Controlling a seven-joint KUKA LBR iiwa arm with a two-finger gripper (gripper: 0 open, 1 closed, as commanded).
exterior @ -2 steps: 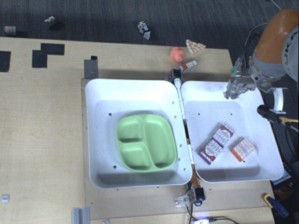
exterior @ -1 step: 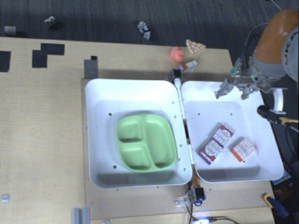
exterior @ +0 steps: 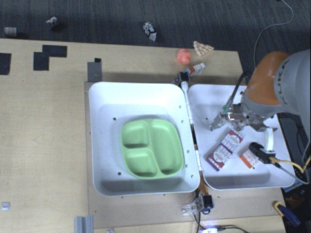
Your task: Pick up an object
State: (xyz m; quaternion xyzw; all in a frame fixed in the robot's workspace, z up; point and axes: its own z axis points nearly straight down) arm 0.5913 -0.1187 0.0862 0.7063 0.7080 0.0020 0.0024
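Observation:
In the right bin (exterior: 214, 93) lies a red-and-white packet (exterior: 224, 150) near the front left. A small orange-and-white item (exterior: 249, 159) rests to its right, and a white strip (exterior: 270, 141) lies beyond that. My gripper (exterior: 219, 122) hangs low over the middle of this bin, just behind the packet, with nothing visibly held. The grey arm with its orange band (exterior: 265, 79) reaches in from the right. The left bin (exterior: 104, 101) holds a pale green divided plate (exterior: 151, 147).
Behind the bins, a pink ball (exterior: 183, 56), a tan triangular piece (exterior: 203, 48) and a small orange-tipped tube (exterior: 194, 69) lie on the bench. Black patches (exterior: 48, 55) mark the bench's far left. A cable clip (exterior: 199, 205) sits at the front between the bins.

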